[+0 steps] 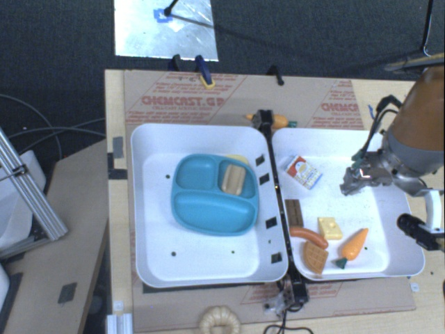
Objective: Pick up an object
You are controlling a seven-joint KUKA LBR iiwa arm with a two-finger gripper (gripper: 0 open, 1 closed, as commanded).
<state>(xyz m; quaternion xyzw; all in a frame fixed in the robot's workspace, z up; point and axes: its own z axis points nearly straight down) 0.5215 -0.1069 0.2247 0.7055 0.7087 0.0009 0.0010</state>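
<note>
Starting at the near edge of the right bin (pixel 407 259), a waffle-like biscuit (pixel 315 258) and a toy carrot (pixel 353 244) are lying close together. A red sausage (pixel 308 236) is sitting just behind the biscuit and almost touching it. A yellow cheese block (pixel 329 227) is resting just beyond, between sausage and carrot, and a brown bar (pixel 293 212) is lying along the bin's left wall.

That near cluster is looking crowded, so a descent there is risking a push instead of a grasp. Further back, a small red-and-white carton (pixel 304 171) is lying alone on bare white floor. It is probably the easiest pick.

The gripper (pixel 356 179) is hanging over the middle of the right bin, to the right of the carton and apart from it. Nothing is showing in its grip, and how wide it is standing I cannot tell at this slant. The arm (pixel 417 131) is reaching in behind it.

Doing this step well is probably meaning shifting left until centred over the carton, squaring to its shorter sides, then descending straight. In the left bin (pixel 149 207), the blue divided plate (pixel 208 207) is carrying a tan piece (pixel 233 179) in one compartment, a longer reach.
</note>
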